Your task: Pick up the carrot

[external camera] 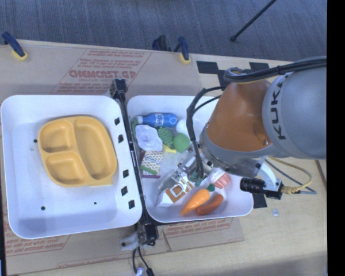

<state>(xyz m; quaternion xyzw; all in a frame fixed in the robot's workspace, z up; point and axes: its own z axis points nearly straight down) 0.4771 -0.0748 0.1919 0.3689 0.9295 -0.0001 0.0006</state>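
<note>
while jaws state unclear, carrot [196,200] lies in right bin [241,209]; yellow tray [77,150] in left bin [23,211].

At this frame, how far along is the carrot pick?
Done: the arm is over the right bin, with the claw down among the clutter. In hand: nothing visibly. The carrot lies on the bin floor near the front wall, beside a brown sausage-like item. Left: grasping and lifting.

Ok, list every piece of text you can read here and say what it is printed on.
"CHEMCAST GP": red print on the brown cardboard sheet behind the bins; smaller lines around it too blurred to read.
"KUKA": black letters on the grey arm.
Packets in the right bin: print too small to read.
</note>
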